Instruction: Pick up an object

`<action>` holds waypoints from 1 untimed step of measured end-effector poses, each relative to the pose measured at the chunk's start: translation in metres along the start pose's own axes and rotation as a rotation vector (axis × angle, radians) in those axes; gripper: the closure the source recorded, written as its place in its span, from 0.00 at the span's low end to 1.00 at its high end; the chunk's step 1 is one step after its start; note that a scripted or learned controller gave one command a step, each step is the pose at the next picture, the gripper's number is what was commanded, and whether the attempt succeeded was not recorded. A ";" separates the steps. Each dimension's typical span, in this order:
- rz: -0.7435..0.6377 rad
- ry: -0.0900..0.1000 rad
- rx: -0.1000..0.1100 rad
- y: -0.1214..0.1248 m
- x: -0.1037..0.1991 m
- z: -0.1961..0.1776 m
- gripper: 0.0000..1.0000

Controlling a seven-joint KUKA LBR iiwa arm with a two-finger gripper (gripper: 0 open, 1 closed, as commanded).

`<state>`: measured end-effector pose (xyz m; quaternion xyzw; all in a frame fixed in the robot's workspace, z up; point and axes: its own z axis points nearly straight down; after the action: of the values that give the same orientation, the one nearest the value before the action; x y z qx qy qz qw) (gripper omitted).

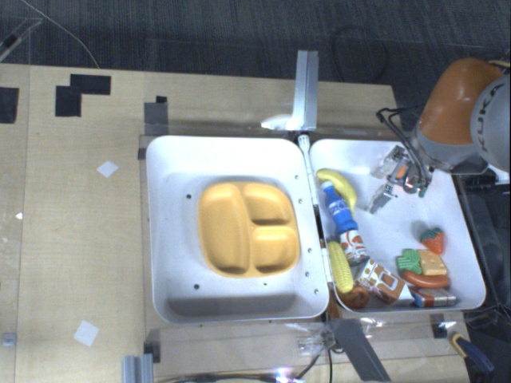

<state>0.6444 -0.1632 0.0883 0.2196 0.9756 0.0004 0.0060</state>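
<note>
Several objects, right bin: banana, blue bottle, corn, strawberry. My gripper hangs over bare floor beside the banana, fingers spread, grasping nothing. Step: approach. Next: choose one, centre, descend, clamp.

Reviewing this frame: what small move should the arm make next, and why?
Probably lower the gripper toward the banana to its left. The gripper hangs over a bare patch of the right bin with nothing between its fingers, and the banana lies nearest.
</note>
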 end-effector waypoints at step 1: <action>-0.091 0.001 0.000 -0.013 0.056 -0.002 0.00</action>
<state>0.5881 -0.1508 0.0893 0.1752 0.9845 0.0004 0.0057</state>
